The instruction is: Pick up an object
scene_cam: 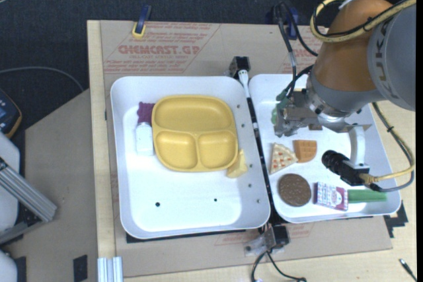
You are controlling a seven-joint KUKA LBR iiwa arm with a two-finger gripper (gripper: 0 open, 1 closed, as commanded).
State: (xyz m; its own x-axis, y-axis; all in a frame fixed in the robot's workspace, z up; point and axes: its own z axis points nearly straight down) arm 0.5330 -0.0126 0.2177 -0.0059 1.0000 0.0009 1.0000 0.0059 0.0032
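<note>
While the end effector (289,121) hangs low in the right bin (264,90), its opening impossible to tell, a pizza slice (283,156) and cracker (305,150) lie just below it; crowding could spoil a clean grab.

Grey arm (396,56) with orange band (350,36), yellow cable (328,8) looped above.
</note>
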